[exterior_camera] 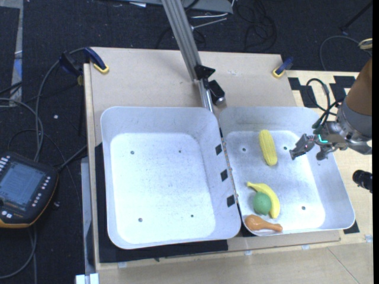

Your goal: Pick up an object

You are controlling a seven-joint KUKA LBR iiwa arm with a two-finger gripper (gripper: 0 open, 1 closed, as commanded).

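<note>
In the right bin (331,182) lie a yellow corn cob (268,147) near the back, a yellow banana (266,193) curved around a green round fruit (262,203), and an orange gourd-shaped piece (263,223) at the front rim. My gripper (308,149) hangs over the bin's back right part, to the right of the corn cob and apart from it. Its two fingers stand spread with nothing between them.
The left bin (118,129) lies beside the right one, joined along a centre wall with black clips (225,173). A slanted metal pole (186,37) rises from the bench's back. Clamps (98,61) sit at the bench corners. A teach pendant (21,188) lies off the bench at left.
</note>
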